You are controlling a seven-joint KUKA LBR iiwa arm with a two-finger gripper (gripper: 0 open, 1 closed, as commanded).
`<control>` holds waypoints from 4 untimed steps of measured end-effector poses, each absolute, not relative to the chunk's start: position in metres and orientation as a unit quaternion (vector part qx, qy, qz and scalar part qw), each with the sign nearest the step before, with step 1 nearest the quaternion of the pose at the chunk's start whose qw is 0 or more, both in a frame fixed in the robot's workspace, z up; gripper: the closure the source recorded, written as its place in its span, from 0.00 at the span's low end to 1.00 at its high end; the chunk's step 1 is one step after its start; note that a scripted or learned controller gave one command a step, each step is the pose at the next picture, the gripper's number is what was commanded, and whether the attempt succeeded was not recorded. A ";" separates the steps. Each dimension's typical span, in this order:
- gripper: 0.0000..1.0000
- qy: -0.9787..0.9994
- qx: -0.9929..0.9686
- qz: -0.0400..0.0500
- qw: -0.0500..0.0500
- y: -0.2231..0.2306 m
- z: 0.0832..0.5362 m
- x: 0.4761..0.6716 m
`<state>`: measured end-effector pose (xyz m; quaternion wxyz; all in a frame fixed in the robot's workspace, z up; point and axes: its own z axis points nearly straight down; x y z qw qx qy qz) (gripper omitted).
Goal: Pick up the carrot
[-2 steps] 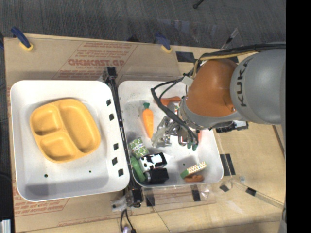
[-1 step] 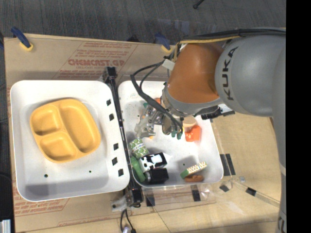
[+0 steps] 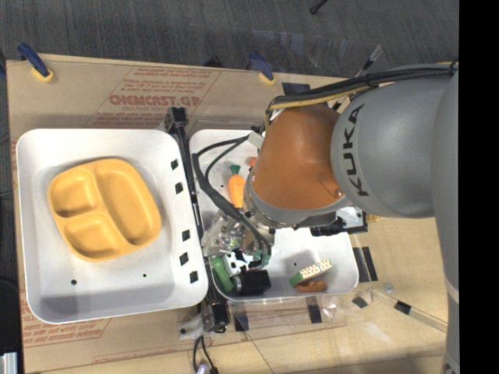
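carrot, small orange plastic piece, lies near the left wall of the right white bin, just beside the hand; its fingers' state cannot be told.

Arm: enters from 3 o'clock, reaching toward 9 o'clock.
Orange band: frame centre, above wrist.
Gripper: toward 6 o'clock of the band.

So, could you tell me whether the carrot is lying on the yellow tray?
No, the carrot lies in the right bin, beside the arm, not on the yellow tray.
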<state>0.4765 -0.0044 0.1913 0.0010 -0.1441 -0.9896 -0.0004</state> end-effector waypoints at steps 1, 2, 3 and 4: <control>1.00 -0.994 -0.107 0.000 -0.003 -0.004 0.246 0.505; 1.00 -0.992 -0.125 0.001 0.001 -0.038 0.192 0.481; 1.00 -0.974 -0.225 0.001 -0.003 -0.056 0.243 0.553; 1.00 -0.967 -0.253 0.000 0.003 -0.001 0.189 0.511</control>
